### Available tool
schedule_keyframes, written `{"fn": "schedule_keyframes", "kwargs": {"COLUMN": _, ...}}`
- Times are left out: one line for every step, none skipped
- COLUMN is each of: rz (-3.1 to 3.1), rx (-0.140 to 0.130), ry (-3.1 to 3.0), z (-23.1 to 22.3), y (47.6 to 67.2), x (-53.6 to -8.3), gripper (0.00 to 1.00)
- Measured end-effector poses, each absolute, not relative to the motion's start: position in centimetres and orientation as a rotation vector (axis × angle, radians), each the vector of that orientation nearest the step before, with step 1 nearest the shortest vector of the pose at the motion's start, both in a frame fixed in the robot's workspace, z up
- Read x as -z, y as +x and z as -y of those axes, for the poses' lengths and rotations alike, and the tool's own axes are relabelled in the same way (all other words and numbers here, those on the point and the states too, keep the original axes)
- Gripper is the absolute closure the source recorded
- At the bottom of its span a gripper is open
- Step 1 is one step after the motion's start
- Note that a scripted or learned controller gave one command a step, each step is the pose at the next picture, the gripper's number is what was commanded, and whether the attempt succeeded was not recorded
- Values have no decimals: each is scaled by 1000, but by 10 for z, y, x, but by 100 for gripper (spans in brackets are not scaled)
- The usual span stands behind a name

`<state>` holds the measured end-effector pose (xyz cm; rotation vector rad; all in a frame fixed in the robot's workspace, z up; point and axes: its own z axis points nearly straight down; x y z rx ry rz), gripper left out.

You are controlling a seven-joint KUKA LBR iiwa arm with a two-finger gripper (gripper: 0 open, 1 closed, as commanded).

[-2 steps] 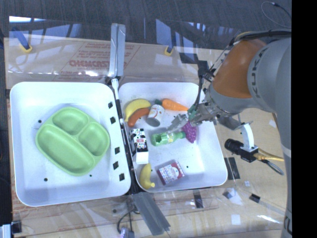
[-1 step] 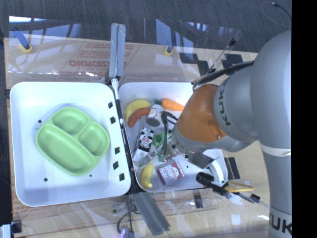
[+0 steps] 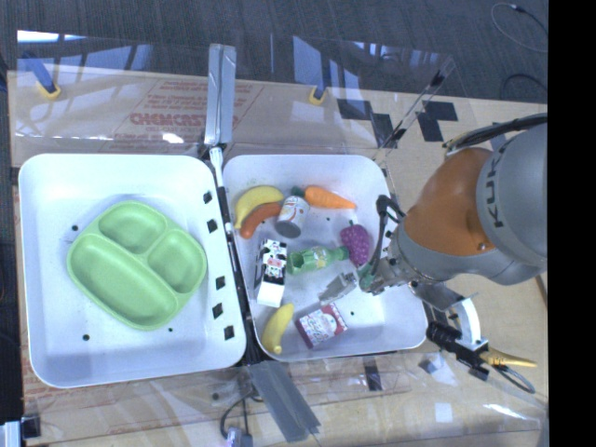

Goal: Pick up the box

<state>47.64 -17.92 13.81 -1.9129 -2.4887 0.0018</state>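
Small black-and-white carton box (image 3: 271,270) lies in right white bin (image 3: 244,170), left of centre. Yellow banana (image 3: 277,328) at five o'clock, green bottle (image 3: 318,258) at three. Gripper (image 3: 343,286) hovers right of box, nothing held; opening unclear. Best approach: shift left, descend straddling box, avoid bottle.

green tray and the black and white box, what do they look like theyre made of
The green tray looks like moulded plastic with a matte finish: one even colour and rounded, seamless compartment walls. The black and white box looks like printed cardboard, going by its flat faces, straight edges and surface print, though a thin plastic carton cannot be ruled out at this sharpness.
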Motion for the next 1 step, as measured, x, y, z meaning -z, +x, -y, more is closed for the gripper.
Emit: {"fn": "schedule_keyframes", "kwargs": {"rz": 2513, "rx": -3, "ry": -1877, "z": 158, "y": 560, "x": -89, "gripper": 0}}
